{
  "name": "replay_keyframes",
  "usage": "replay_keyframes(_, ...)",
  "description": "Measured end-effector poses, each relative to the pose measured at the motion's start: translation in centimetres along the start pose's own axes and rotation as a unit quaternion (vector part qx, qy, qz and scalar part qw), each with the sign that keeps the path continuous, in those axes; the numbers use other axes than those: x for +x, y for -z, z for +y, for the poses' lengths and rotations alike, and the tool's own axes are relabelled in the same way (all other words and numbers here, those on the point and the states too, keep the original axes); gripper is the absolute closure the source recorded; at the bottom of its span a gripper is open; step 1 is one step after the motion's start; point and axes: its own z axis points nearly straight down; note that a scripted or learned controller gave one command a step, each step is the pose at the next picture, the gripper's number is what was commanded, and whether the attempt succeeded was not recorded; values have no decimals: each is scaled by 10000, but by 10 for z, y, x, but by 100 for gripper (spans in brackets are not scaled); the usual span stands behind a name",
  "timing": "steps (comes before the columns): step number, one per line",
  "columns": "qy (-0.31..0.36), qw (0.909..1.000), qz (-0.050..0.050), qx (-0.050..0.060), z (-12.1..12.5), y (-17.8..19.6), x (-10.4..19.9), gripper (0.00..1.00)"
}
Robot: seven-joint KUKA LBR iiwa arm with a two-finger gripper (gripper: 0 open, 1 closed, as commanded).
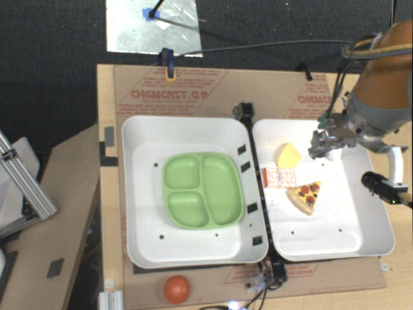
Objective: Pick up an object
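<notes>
The gripper (321, 144) hovers over the right bin (361, 237); whether it is open or closed cannot be told. Just to its left lies a yellow wedge (288, 155), with a pizza slice (305, 196) below it and a red-and-white packet (277, 177) between them.

The light on my bench is bright and even, with only faint, soft shadows under my grey two-finger claw (321, 143) and my arm. Far up and left of my claw, the crinkled silvery foil sheet (152, 17) catches pale glare. Left of my claw the shallow white plastic bins (193, 129) look nearly washed out, and the whole picture is slightly soft and grainy.
</notes>
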Motion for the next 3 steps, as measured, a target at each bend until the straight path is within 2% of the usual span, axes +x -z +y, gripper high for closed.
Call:
replay_keyframes(1, -5, 10000, 1, 0, 13, -2, 47, 100)
replay_keyframes(2, -4, 10000, 4, 13, 21, -20, 103, 100)
replay_keyframes(3, 2, 10000, 7, 2, 28, -18, 161, 100)
